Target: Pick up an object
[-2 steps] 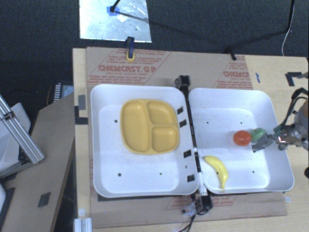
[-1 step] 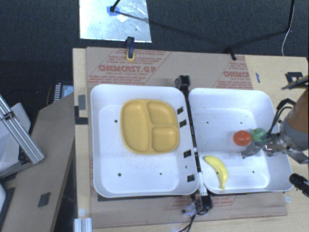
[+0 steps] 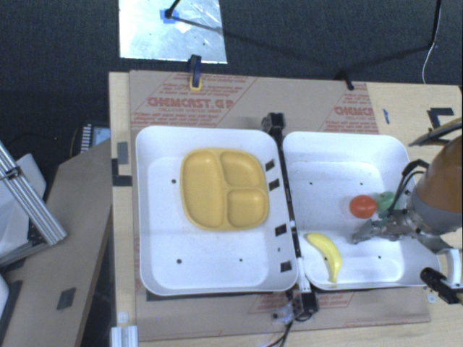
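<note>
The right bin (image 3: pixel 340 157) holds a red round object (image 3: pixel 362 207) near its middle right, with a small green object (image 3: pixel 385 199) touching its right side. A yellow banana (image 3: pixel 326 256) lies near that bin's front edge. My gripper (image 3: pixel 370 232) reaches in from the right and sits low in the bin, just below the red object and to the right of the banana. Nothing shows between it and either object. The arm's body hides the bin's right wall.
The left bin (image 3: pixel 159 259) carries a yellow divided plate (image 3: pixel 223 189) in its middle. A black divider strip (image 3: pixel 282 194) runs between the two bins. Cardboard lies under both bins, and a cable loops near the arm (image 3: pixel 441 194).
</note>
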`<state>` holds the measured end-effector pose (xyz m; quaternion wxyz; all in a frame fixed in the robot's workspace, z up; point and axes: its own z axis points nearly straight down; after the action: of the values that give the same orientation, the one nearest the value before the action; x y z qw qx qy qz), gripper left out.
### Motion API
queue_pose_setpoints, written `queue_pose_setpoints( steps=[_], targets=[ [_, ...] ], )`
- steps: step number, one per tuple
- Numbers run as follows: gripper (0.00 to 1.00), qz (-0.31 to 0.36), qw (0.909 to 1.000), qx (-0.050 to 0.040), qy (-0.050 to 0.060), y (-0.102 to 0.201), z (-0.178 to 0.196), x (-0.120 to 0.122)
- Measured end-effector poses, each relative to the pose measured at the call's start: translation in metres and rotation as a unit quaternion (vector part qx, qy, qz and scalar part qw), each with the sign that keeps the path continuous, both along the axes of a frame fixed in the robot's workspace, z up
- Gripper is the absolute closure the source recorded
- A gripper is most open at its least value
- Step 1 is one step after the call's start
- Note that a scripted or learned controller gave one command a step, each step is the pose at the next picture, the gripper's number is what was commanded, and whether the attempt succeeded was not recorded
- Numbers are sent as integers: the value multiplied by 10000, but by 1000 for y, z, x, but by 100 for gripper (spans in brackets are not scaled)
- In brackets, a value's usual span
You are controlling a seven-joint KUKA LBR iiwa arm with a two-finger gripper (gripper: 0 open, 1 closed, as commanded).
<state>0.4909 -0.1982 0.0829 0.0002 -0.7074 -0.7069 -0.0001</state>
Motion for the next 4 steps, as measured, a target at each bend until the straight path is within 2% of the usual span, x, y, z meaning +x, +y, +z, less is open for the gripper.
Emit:
queue_pose_setpoints(
  steps=[1, 3, 4],
  targets=[
    [100, 2, 10000, -12, -21, -1, 12, 1],
    [100, 29, 10000, -14, -32, -2, 107, 15],
    [100, 32, 10000, -20, -46, 0, 171, 19]
  ],
)
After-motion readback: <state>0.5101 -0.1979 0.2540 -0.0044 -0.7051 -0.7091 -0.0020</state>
